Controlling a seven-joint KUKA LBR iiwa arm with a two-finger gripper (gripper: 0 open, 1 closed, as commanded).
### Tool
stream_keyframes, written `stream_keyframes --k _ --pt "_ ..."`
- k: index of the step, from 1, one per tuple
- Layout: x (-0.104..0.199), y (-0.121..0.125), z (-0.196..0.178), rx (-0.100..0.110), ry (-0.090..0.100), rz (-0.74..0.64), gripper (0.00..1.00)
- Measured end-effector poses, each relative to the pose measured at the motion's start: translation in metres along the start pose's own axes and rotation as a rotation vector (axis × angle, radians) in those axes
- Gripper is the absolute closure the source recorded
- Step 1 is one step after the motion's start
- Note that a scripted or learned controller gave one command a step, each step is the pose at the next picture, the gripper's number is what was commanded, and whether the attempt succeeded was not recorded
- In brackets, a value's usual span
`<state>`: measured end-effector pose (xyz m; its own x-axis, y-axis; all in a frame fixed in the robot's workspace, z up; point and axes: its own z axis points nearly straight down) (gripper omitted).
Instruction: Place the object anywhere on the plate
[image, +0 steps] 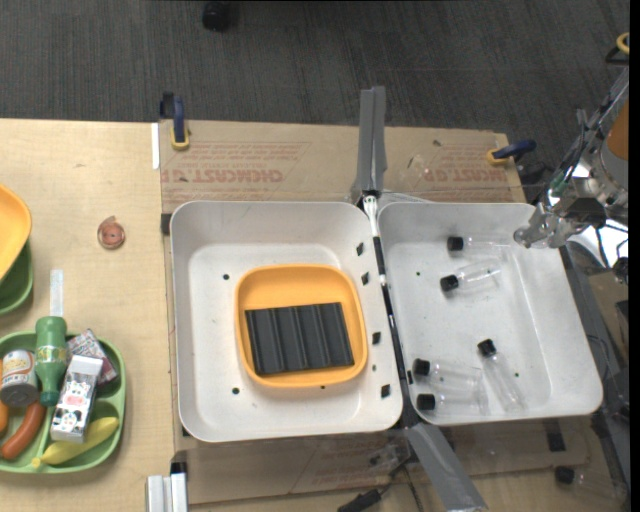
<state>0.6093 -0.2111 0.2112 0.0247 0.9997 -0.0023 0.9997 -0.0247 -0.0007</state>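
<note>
The hand (540, 232) hovers at the upper right rim of the right bin (590, 395), and I cannot tell its state. The task looks to be at the reach stage, with nothing yet carried. The objects, clear vials with black caps (468, 281), lie scattered in the right bin, while the orange plate (298, 280) with its dark ridged insert (299, 336) sits in the left bin (195, 300) at frame centre. The next move calls for descending onto one vial, which is hard because the transparent bodies barely show against the white floor, and the arm is cut off by the right edge of the frame.
</note>
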Motion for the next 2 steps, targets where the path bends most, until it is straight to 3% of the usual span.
stream_keyframes --k 1,2 --pt "-0.006 0.049 -0.076 -0.001 0.000 -0.200 1.00" --pt "-0.010 0.051 -0.184 -0.001 0.000 -0.393 1.00"
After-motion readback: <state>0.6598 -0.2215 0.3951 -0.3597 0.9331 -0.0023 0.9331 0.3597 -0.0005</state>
